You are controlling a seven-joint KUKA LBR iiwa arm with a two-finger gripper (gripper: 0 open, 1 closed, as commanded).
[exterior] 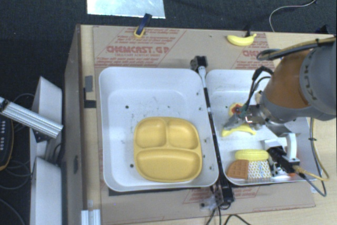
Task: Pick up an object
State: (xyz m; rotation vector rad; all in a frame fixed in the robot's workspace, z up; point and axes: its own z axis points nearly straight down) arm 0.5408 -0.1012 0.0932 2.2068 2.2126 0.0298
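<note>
2 white bins hold 1 yellow tray and 1 banana; jaws' state unclear.

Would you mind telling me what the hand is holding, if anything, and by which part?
It cannot be told: the hand sits low beside a banana in the right bin.
</note>
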